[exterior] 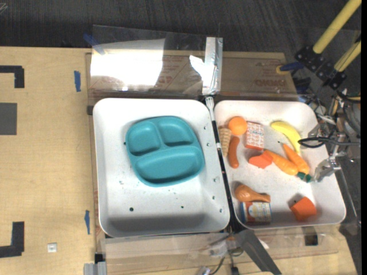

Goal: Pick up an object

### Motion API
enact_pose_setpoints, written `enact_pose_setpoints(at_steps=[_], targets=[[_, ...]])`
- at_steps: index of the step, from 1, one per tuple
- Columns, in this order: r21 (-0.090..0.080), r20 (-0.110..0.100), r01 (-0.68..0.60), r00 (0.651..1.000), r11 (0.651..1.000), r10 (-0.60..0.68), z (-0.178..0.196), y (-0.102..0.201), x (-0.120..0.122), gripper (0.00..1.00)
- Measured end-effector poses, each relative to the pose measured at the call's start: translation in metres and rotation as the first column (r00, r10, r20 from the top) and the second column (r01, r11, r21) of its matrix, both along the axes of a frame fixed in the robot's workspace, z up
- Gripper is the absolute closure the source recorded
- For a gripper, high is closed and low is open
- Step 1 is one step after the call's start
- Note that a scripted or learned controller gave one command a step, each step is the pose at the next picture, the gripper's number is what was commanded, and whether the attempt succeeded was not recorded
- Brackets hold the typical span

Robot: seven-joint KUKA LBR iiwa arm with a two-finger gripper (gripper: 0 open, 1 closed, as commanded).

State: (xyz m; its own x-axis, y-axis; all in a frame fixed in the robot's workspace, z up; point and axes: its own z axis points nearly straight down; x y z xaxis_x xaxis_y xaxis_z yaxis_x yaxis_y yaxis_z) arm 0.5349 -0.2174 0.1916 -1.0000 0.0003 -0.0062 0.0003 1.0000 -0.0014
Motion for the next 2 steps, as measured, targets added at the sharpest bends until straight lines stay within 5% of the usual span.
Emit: enact_pose_setpoints(at_steps=[1,2], targets=[[-0.003,0.008,-0.028,1.000,1.000,0.028,-0.102,0.009,0.033,0.00],[0.005,0.009,0.040,0.999,0.999,-0.040,-0.102,0.120,0.063,0.00]])
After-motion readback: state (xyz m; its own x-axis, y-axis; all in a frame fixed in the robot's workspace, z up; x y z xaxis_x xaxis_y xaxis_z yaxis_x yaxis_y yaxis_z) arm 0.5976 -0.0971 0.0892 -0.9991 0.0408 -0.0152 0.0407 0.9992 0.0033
